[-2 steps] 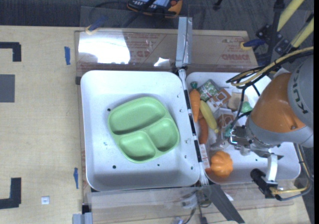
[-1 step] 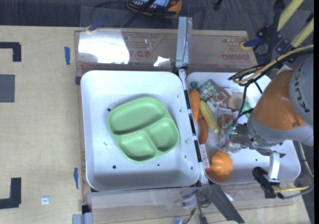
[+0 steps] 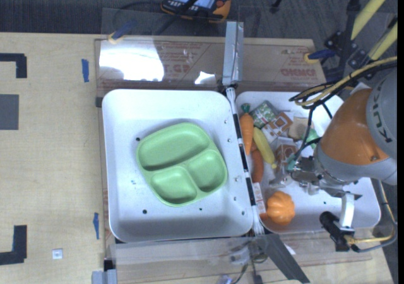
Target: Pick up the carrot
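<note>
On the left, the wooden bench (image 3: 50, 150) lies bare but for some black and blue tape marks. The left bin (image 3: 120, 118) holds a green divided plate (image 3: 182, 163) with three compartments, set at a slant near the bin's middle. Past the divider, the right bin (image 3: 366, 213) is crowded along its left wall: the carrot (image 3: 246, 132) lies lengthwise against that wall, upper half of the bin, with a yellow banana-like piece (image 3: 264, 146) just beside it on the right and a reddish-orange piece (image 3: 257, 166) just below it. Nearer the front left corner sits a small orange pumpkin (image 3: 280, 207). Toward the back of the bin lie a green packet (image 3: 265, 112) and some printed snack wrappers (image 3: 285, 126). The arm (image 3: 353, 137) leans in from the right, its orange band rounded over the bin's right half and the grey wrist pointed downward and leftward toward the clutter. The gripper (image 3: 291, 172) sits low among the items, right of the carrot and apart from it; whether it is spread or closed, I cannot tell, and nothing is seen in its grasp.
</note>
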Tool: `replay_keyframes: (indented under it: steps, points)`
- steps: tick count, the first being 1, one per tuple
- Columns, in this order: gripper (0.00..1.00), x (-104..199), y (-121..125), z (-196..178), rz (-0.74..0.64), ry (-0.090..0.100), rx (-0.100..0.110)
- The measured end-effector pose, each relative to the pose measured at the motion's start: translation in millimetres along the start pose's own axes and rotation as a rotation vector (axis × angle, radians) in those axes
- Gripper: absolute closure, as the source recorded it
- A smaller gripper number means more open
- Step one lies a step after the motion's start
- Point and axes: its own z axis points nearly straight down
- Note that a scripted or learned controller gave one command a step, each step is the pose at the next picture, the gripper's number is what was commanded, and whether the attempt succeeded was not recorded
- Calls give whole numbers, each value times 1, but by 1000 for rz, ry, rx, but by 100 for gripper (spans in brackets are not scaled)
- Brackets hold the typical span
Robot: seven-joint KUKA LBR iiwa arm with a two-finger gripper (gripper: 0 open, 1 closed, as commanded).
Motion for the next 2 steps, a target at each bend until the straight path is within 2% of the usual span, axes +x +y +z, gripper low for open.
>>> replay_keyframes:
  steps: [1,2]
  points:
    - [0,2,-2,10,-89,1,6]
    - [0,-6,2,10,-406,1,0]
